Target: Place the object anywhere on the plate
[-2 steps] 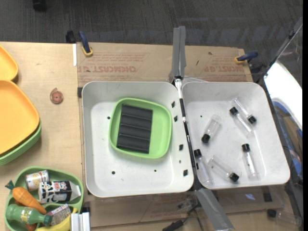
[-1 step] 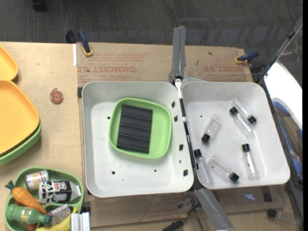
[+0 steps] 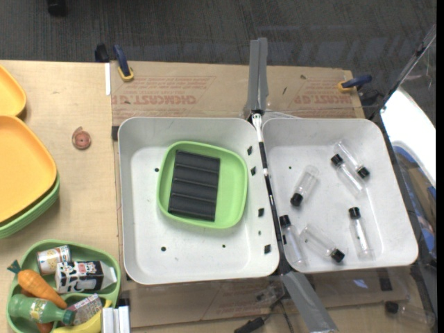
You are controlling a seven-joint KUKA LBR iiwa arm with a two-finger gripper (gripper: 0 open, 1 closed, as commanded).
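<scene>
A green square plate lies in the left white bin. A dark ribbed rectangular block rests flat on the plate, covering much of its middle. In the right white bin lie several clear plastic vials with black caps, among them one at the centre, one at the upper right, one at the right and one near the front.
Brown cardboard lies under the bins, held by clamps at the back corners. A metal post stands behind the seam between the bins. Orange and green plates and a green bowl of toy food sit at the left.
</scene>
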